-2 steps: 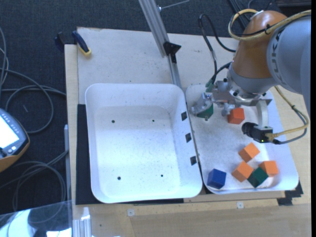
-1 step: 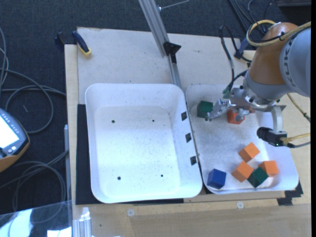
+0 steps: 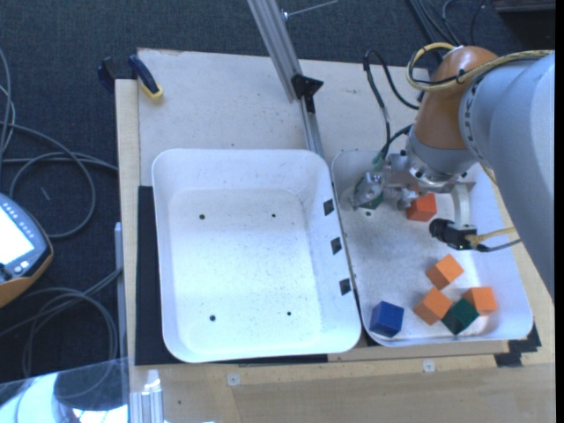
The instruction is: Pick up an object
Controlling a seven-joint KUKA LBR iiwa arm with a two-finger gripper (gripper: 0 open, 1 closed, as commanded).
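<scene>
Blue cube sits at the right bin's front edge, with orange blocks and a green one close by. Arm's reaching in low from the right; can't really tell the gripper's grip, though an orange block sits right beside it.

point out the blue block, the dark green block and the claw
blue block [image 3: 386,317]: camera view, on its top face
dark green block [image 3: 459,315]: camera view, on its upper face
claw [image 3: 370,192]: camera view, at the metal tip near the right bin's far end
</scene>
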